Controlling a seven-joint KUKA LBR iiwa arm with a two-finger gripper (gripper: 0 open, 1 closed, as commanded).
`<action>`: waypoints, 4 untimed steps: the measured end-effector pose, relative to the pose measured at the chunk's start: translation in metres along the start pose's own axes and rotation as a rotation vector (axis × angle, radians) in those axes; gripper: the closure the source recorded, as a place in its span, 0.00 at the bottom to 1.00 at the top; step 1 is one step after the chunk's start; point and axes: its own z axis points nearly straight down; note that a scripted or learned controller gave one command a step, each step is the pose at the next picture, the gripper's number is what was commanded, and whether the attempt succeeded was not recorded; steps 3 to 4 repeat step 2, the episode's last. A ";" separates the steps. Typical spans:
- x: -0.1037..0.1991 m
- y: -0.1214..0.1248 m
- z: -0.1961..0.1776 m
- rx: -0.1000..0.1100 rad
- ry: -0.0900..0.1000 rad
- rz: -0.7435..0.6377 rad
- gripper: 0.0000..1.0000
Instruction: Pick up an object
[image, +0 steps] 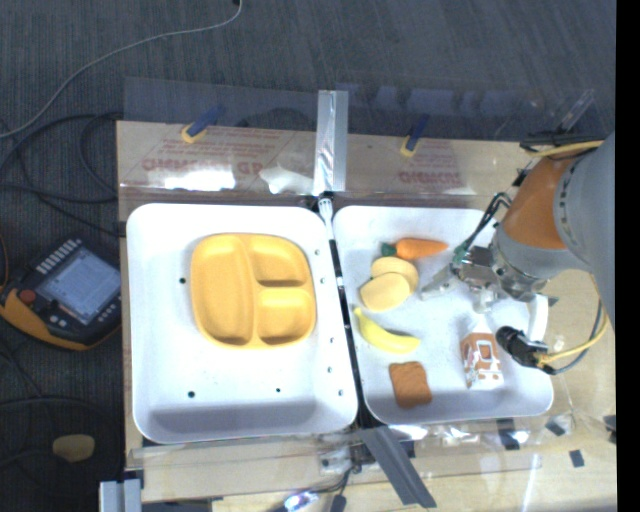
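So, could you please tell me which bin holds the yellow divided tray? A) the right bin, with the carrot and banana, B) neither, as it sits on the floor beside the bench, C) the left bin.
C: the yellow divided tray lies in the left bin, while the carrot and banana lie in the right bin.

The floor (90, 120) is dark grey carpet with a fine ribbed texture. A thin pale cable (130, 45) and darker cables (45, 150) run across it at upper left. A handheld control pendant (62, 292) with an orange edge lies at left. The bench top (250, 160) is light brown board under clear film.
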 end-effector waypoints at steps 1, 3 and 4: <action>-0.019 -0.032 -0.003 -0.012 0.005 -0.222 0.00; -0.020 -0.093 -0.023 0.009 0.003 -0.320 0.00; -0.020 -0.093 -0.023 0.009 0.003 -0.320 0.00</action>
